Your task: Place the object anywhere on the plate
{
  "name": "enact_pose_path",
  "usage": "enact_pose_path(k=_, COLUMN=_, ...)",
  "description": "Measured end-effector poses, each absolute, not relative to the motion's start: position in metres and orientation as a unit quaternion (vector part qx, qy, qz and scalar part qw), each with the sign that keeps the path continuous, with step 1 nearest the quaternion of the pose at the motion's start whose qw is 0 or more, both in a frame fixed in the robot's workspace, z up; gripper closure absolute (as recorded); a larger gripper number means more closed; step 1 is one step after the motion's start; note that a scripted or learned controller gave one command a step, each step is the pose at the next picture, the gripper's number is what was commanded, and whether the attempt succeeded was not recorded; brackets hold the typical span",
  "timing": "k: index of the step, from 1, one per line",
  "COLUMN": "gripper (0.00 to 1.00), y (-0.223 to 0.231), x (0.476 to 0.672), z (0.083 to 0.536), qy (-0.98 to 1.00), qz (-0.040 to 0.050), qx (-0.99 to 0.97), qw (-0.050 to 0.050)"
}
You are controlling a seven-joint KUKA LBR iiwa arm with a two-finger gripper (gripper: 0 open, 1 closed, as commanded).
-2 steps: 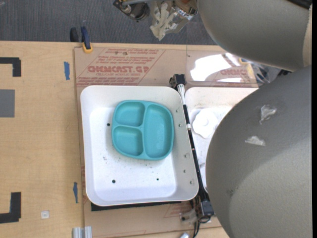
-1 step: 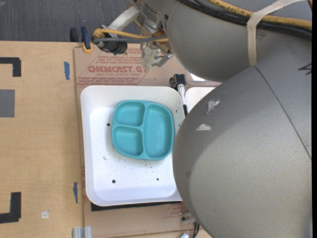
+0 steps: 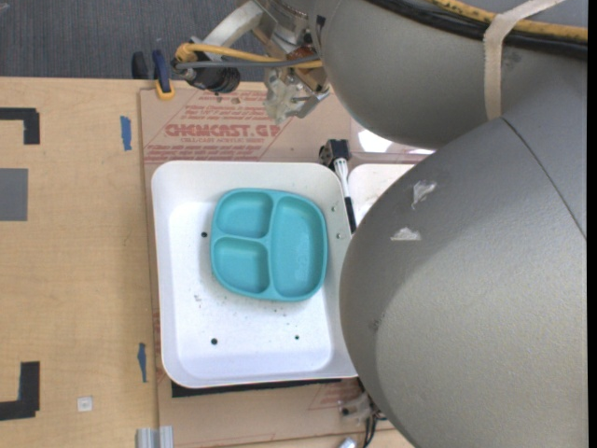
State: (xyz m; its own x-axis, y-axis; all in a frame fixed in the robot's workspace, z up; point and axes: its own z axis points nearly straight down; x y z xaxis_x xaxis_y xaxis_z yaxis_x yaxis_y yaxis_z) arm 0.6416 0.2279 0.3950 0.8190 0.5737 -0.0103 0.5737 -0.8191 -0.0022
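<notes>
Plate [image 3: 270, 245]: smooth teal plastic, slight sheen. Bin [image 3: 177, 278]: white plastic, semi-gloss, flecked with dark specks. Bench [image 3: 75, 278]: pale matt wood, plywood look. Board [image 3: 224, 129] behind the bin: brown matt cardboard, red print. Arm [image 3: 466, 278]: grey, smooth, satin casing. Gripper [image 3: 291, 96]: bare metal, dull shine.

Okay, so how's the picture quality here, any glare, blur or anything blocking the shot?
Camera view: even, soft light with faint shadows; the teal three-compartment plastic plate in the left shallow white bin is sharp and glare-free. The big grey arm, close to the lens, looks soft and covers most of the right bin. The gripper at the top is small and slightly blurred.
</notes>
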Motion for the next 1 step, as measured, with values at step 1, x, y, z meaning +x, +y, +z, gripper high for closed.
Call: enact_pose_path(k=1, gripper=1.00, y=0.2253, x=0.6241, z=0.2650, qy=0.288, qz=-0.0090, qx=0.957, qw=0.000)
